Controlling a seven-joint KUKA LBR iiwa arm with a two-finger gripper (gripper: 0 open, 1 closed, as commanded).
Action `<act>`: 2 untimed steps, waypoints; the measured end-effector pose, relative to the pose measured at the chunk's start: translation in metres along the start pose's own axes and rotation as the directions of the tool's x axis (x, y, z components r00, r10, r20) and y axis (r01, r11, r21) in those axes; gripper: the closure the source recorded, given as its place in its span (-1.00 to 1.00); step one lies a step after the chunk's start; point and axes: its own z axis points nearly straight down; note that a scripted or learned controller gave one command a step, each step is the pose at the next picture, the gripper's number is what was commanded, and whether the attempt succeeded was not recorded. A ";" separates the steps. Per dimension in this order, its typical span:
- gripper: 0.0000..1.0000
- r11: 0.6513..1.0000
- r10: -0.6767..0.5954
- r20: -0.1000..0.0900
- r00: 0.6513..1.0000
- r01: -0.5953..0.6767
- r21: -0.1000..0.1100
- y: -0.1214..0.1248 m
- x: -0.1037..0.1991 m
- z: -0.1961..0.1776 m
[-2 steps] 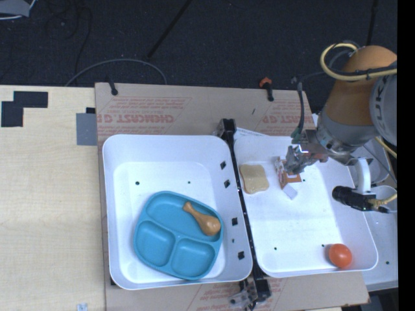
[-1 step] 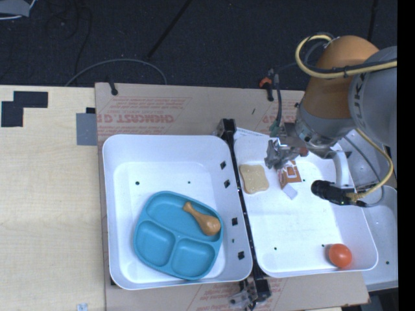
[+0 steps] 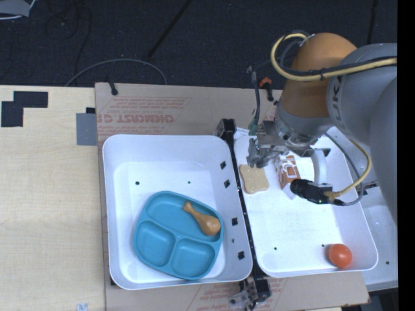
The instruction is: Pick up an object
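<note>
Pale wooden bench (image 3: 45, 193) with a cardboard sheet bearing two white bins side by side. Lying flat on the floor of the right bin (image 3: 292, 232), close against its left wall and in the far half: a tan toast slice (image 3: 254, 180), likeliest target for the pick. Long axis roughly up and down the view, leaning slightly; far end narrower than near end.

Directly over that far end, the gripper (image 3: 258, 155) — overlapping or touching the slice's upper edge as seen from here, though contact or mere hovering cannot be told at this slant. So: slice just nearward of the tool, almost beneath it, no sideways travel wanted, only a small shift toward the viewer and a straight drop. Tight against the bin wall on the left, hence little room on that side for a straddling grip. Whether released or clenched cannot be told; dark metal against dark metal, too small to read. Nothing seen held.

Just right of the slice, a small orange-and-white packet (image 3: 288, 172), near enough to be nudged. Well apart, in the near right corner, an orange ball (image 3: 340, 256). Above all this, the grey arm (image 3: 363, 102) reaching in from the right.

Across the divide, in the left bin (image 3: 130, 173): a blue divided plate (image 3: 165, 241) with a toy drumstick (image 3: 202, 218) resting on it — far from the tool.
</note>
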 end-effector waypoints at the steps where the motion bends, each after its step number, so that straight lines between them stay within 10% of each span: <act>1: 1.00 1.000 -0.001 0.000 1.000 0.001 -0.001 0.004 0.062 -0.005; 2: 1.00 1.000 -0.002 -0.001 1.000 0.002 -0.001 0.008 0.113 -0.015</act>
